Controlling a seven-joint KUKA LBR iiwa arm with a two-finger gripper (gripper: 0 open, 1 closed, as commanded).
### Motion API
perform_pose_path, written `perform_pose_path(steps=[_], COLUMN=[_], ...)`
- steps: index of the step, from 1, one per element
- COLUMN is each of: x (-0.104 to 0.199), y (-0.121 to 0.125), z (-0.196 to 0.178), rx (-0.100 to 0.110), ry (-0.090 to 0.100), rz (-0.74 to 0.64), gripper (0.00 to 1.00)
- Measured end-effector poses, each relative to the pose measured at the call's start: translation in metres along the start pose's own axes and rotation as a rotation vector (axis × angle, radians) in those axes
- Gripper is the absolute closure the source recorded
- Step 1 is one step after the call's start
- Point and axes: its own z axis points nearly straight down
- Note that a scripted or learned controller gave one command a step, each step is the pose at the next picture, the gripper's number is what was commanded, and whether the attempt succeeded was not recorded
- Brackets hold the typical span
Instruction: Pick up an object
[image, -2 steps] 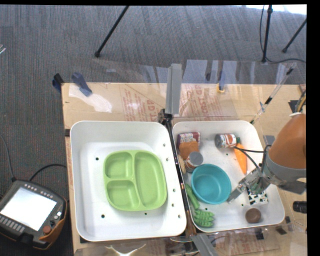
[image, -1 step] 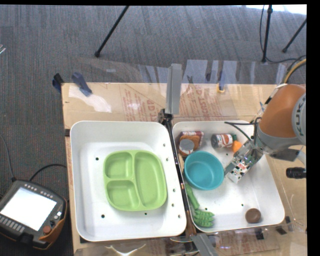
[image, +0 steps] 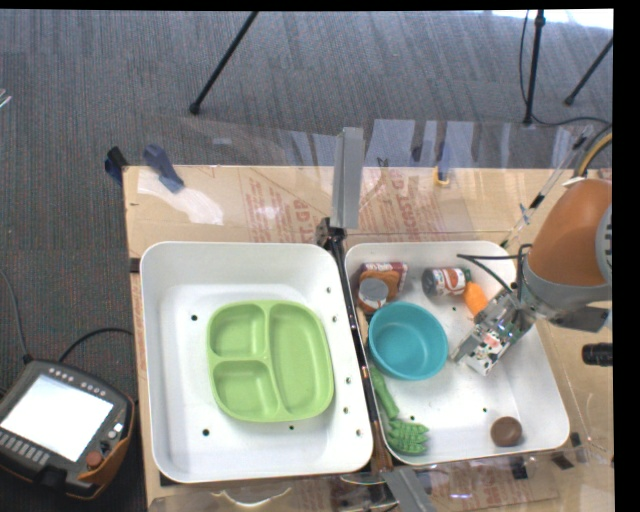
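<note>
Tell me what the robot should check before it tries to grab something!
1. Tool over the right bin: ok.
2. Something between its fingers: cannot tell.
3. Things to grab nearby: ok, blue bowl and orange piece sit close.
4. Cans tucked against the bowl's far side: not ok, crowded.
5. Brown ball apart from the rest: ok, easy pick.
6. Green tray alone in the left bin: ok.
</note>
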Motion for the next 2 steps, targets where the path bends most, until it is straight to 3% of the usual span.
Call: perform_pose_path(steps=[1,2], x=[-0.043,0.005], y=[0.041,0.050], z=[-0.001,-0.001], rx=[-0.002,-0.002], ry=[-0.005,-0.003], rz=[-0.131,-0.086], gripper=[0.00,0.00])
